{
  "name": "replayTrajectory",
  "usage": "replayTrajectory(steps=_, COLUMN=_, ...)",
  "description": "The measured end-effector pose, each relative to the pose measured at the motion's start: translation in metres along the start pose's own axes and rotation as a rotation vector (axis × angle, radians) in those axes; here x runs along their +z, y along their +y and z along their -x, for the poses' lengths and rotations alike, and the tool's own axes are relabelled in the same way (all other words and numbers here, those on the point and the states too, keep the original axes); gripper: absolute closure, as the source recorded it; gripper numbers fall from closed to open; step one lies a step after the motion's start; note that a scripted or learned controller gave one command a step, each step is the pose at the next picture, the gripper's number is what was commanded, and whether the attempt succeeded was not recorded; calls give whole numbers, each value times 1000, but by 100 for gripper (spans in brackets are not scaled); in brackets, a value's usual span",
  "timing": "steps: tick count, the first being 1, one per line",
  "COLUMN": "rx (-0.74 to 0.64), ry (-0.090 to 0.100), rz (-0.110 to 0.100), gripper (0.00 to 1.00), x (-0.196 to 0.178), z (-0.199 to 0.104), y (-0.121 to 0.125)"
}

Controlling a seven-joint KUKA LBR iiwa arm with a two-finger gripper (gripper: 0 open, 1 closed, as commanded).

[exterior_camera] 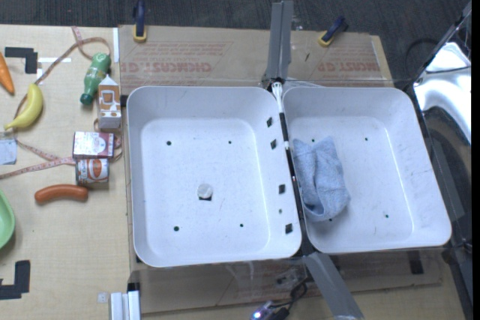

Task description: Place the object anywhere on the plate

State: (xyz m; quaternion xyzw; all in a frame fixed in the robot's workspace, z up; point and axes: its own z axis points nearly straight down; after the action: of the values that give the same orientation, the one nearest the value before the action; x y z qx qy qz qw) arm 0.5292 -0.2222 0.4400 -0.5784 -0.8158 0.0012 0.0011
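Cloth (pixel 321 176), grey-blue and crumpled, lies in the right bin (pixel 420 161) against its left wall, slumped as if dropped rather than laid; a small pale round piece (pixel 205 192) sits alone on the floor of the left bin (pixel 150 236), lower middle of the frame; which of the two is the task's object I cannot tell. A green plate rim (pixel 4 225) shows at the lower left edge, well apart from both; toy banana (pixel 26 107), sausage (pixel 61 194) and can (pixel 93 171) are parked beside it on the pale wooden desk (pixel 60 266); clamped cardboard (pixel 195 60) underlies the bins; dark carpet lies beyond.
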Motion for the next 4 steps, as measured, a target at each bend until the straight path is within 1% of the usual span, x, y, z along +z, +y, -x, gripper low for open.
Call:
replayTrajectory(steps=1, rx=-108, ry=-1, rz=1, gripper=100, x=-1, z=-16, y=-48)
replayTrajectory(steps=3, rx=-1, ry=-1, rz=2, gripper=100, x=-1, z=-13, y=-36)
replayTrajectory(steps=4, rx=29, ry=-1, rz=2, gripper=100, x=-1, z=-12, y=-36)
